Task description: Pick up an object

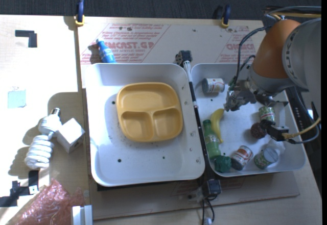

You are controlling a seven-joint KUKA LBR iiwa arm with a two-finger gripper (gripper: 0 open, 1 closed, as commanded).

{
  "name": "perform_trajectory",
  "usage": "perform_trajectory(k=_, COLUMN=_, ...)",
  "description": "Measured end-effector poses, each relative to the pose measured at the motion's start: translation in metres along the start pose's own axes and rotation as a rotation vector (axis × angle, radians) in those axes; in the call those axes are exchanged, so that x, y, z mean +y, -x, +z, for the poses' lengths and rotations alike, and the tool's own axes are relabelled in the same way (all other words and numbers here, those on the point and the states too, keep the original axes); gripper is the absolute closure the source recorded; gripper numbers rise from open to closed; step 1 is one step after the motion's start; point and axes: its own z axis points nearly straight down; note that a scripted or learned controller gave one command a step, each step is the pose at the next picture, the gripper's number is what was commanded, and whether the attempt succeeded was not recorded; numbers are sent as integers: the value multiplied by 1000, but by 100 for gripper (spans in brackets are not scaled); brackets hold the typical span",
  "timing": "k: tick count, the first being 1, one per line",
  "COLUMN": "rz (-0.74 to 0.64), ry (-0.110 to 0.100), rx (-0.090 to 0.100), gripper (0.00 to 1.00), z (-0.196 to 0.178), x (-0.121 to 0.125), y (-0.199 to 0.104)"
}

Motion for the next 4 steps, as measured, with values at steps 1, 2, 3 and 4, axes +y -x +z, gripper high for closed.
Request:
perform_trajectory(k=1, rz=-1, ry=2, rx=-1, gripper=0, z=14, x=36, y=46)
perform_trajectory(k=2, rz=-2, ry=2, rx=-1, gripper=0, z=-43, x=59, y=92)
perform_trajectory(k=3, rz=-3, ry=1, rx=0, gripper=0, z=17, x=64, y=15)
perform_trajectory(k=4, rz=-2, ry=3, rx=-1, gripper=0, z=16, x=65, y=86)
